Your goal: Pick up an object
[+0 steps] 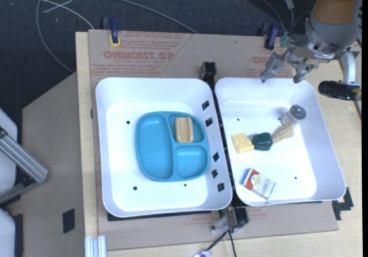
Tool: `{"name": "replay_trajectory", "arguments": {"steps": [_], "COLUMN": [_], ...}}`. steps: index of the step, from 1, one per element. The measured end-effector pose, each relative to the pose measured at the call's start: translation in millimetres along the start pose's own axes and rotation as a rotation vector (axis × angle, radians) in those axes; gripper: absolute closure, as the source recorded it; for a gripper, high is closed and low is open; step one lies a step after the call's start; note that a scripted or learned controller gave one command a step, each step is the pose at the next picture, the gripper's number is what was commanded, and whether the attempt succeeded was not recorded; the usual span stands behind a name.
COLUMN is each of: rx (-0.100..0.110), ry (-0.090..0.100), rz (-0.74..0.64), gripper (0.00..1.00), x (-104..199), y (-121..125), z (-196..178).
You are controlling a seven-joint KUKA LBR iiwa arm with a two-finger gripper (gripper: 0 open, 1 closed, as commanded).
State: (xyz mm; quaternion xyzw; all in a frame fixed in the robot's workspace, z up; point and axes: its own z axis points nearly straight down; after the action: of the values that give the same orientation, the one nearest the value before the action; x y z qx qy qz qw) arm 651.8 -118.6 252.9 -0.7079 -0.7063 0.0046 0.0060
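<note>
Care is needed in the descent: the tool [283,72] hangs with fingers apart above the far rim of the right bin [328,152], holding nothing. Objects to be picked lie lower in that bin: a small jar [296,113], a tan piece [283,133], a green object [263,141] touching a yellow block [242,142], and a small packet [257,183] apart from them. The isolated packet or jar is probably grasped more easily. In the left bin [115,152] a blue tray [164,152] carries a tan block [184,129].

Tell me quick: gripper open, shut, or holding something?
Gripper: open, fingers spread, holding nothing, above the right bin's far edge.
</note>
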Motion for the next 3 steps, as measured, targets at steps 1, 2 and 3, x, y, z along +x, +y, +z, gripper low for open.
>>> {"name": "replay_trajectory", "arguments": {"steps": [1,2,3], "rx": [-0.014,-0.01,-0.008], "ry": [-0.002,-0.001,0.0], "rz": [-0.003,-0.003,-0.004], "gripper": [0.0,0.0,0.0], "x": [0.2,7.2,12.6], "y": [2.0,3.9,7.9], "z": [-8.9,35.5,97.0]}}
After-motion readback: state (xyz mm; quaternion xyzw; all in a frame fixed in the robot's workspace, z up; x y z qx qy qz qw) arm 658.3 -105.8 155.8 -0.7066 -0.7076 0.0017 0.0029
